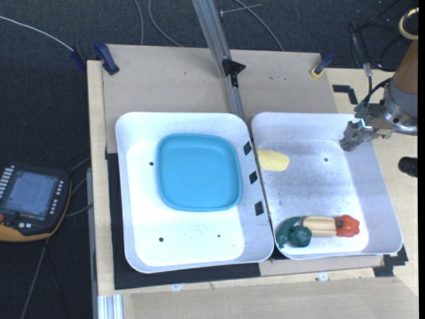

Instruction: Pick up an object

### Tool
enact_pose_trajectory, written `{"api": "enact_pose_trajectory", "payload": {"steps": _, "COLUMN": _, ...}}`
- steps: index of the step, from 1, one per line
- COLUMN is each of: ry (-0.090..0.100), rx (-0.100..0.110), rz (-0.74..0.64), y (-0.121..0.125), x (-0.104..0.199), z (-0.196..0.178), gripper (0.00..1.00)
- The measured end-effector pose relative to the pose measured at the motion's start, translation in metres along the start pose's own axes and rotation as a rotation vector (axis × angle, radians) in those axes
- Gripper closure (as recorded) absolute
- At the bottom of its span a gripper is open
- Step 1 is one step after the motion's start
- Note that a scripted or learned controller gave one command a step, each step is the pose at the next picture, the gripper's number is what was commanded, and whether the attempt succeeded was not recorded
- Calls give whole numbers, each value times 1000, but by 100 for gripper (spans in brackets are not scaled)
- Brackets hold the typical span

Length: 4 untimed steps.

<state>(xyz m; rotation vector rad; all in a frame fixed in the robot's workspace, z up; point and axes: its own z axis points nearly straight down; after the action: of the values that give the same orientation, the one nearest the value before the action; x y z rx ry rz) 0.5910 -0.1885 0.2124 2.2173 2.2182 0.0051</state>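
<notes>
Your pincer (350, 140) hangs over the right bin's (312, 121) far right corner, grip state unclear, while the yellow piece (273, 159) at its left wall looks light, smooth; take it across its narrow sides.

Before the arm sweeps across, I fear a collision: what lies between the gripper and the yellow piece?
Bare scuffed floor of the right bin, in the camera view, between gripper and yellow piece.

Gripper (352, 138) at upper right of right bin (312, 121); blue plate (199, 171) in left bin (133, 198); yellow obj, maybe sponge (273, 159), center frame.
</notes>
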Motion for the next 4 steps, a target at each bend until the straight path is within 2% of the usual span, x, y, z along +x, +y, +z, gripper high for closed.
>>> {"api": "enact_pose_trajectory", "payload": {"steps": 1, "ry": 0, "rx": 1, "rz": 0, "y": 0, "x": -6, "z": -44, "gripper": 100}}
{"api": "enact_pose_trajectory", "payload": {"steps": 2, "ry": 2, "rx": 5, "rz": -3, "y": -15, "x": 38, "z": -44, "gripper": 100}}
{"api": "enact_pose_trajectory", "payload": {"steps": 3, "ry": 2, "rx": 6, "rz": -4, "y": -16, "x": 84, "z": -37, "gripper": 100}}
{"api": "enact_pose_trajectory", "payload": {"steps": 4, "ry": 2, "rx": 6, "rz": -3, "y": -32, "x": 128, "z": -32, "gripper": 100}}
